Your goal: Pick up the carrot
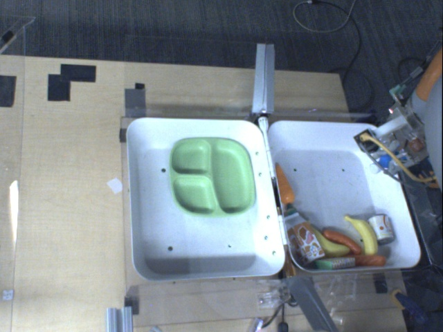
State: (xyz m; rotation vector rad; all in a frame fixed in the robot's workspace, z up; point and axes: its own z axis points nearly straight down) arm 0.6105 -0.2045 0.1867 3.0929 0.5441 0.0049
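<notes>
1. The fingers (403,145) hang over the 2 o'clock rim of the right bin (325,175); I cannot tell whether they are parted or closed, nor whether they have hold of anything.
2. The carrot (282,182) lies at that bin's 9 o'clock side, along the wall next to the left bin (149,206); it is well apart from the fingers.
3. Around 6 o'clock lies a heap; a brown packet (304,239), a banana (364,231) and a small can (382,228) show in it.
4. The left bin holds a green divided plate (211,175) at its middle; both bins sit on the pale counter (69,199).
</notes>
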